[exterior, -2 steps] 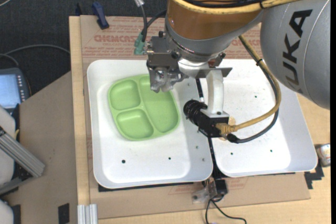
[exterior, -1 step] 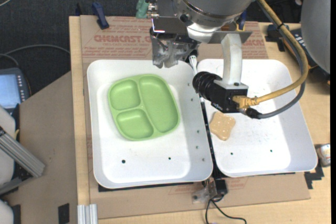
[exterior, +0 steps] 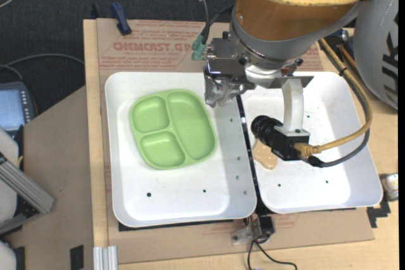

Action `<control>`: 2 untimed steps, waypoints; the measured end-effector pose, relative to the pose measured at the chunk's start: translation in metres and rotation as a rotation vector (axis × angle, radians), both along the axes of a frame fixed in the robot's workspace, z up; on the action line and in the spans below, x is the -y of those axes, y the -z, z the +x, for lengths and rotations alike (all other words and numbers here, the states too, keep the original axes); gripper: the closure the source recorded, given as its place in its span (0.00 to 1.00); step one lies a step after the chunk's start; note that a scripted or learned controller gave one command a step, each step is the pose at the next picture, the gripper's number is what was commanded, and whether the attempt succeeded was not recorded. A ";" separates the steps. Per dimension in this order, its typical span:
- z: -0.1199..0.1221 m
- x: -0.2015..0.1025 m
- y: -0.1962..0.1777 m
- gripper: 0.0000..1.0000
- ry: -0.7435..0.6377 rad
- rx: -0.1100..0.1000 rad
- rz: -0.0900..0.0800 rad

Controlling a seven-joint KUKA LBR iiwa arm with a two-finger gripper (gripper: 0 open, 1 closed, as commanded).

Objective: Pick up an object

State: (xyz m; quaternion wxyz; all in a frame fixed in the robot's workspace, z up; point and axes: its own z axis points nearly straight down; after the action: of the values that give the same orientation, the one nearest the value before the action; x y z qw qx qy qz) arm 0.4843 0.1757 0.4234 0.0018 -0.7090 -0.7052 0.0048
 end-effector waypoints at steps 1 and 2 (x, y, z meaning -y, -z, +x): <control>-0.006 0.046 0.038 1.00 0.000 0.002 0.002; -0.005 0.043 0.025 1.00 -0.004 0.010 0.005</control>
State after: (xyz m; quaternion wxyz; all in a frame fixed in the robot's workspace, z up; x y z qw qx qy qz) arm 0.4796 0.1326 0.3984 -0.0002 -0.7074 -0.7068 -0.0007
